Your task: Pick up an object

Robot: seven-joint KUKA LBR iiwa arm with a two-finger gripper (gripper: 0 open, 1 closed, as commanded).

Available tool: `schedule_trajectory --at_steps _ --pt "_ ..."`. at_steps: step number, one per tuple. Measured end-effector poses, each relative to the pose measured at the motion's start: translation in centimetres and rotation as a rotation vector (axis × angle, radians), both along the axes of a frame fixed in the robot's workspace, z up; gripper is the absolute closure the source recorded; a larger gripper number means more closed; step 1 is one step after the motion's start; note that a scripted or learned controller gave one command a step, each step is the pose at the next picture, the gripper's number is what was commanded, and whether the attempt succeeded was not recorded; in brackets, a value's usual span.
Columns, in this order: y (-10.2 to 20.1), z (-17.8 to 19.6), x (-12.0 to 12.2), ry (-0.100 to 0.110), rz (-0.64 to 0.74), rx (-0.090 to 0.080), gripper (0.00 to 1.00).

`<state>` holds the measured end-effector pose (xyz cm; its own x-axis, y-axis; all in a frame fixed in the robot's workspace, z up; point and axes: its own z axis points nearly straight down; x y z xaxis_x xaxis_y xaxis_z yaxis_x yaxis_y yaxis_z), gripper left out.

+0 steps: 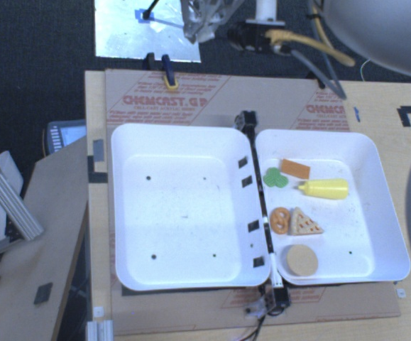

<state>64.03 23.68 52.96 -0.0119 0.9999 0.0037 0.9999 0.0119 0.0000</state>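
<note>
Object to grab hasn't been picked yet imo, all candidates sit in the right bin (pixel 386 190); left bin (pixel 120 190) is beside it. Biggest first: yellow bottle thing (pixel 324 188) near the bin's far-right part, long axis running left-right w/ the narrow tip pointing left. Then the tan round disc (pixel 302 259) by the near-left corner, the waffle-ish triangle (pixel 305 223) just above it, orange block (pixel 295 168) toward the far edge, pretzel (pixel 280 220) touching the triangle's left side, and the green bit (pixel 275 179) at the left wall. Gripper (pixel 204 21) is parked way up past the bench's far edge, so everything lies toward the near-right from it, well apart. Fingers look spread and empty, tho it's blurry.
</note>
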Motion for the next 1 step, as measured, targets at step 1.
schedule_trajectory --at_steps 1 --pt "-0.54 0.03 0.19 -0.001 -0.008 -0.003 0.0"
